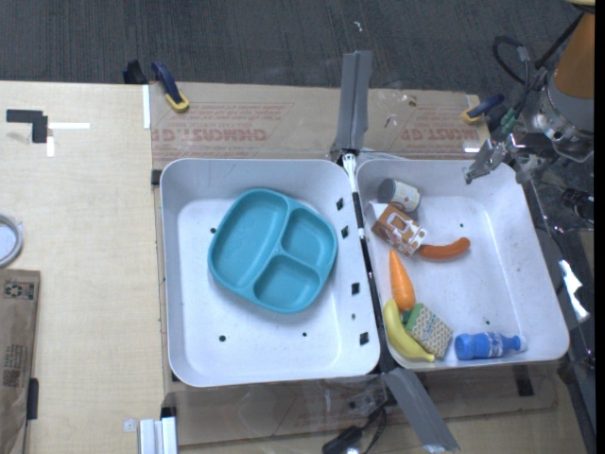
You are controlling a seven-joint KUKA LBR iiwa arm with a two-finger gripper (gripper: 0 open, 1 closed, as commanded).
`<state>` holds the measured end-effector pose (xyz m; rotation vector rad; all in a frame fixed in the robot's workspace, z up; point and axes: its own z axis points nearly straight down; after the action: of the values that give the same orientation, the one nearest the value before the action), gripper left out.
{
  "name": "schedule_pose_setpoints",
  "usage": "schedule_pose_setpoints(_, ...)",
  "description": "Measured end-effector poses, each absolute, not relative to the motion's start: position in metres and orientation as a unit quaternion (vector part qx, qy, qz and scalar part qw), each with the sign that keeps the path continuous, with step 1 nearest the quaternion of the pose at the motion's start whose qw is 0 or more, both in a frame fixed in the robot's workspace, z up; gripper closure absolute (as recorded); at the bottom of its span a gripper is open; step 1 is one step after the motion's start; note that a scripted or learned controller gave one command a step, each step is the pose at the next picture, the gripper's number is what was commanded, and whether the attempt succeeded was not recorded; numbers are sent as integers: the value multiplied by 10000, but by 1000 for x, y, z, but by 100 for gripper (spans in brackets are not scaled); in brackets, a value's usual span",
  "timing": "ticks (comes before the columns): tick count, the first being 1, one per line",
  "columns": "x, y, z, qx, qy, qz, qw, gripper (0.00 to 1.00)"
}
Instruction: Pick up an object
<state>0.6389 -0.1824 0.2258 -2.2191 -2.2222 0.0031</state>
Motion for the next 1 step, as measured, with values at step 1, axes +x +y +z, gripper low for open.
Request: schedule_pose_setpoints(1,587,-178,111,-7337,-6794,7,5,0)
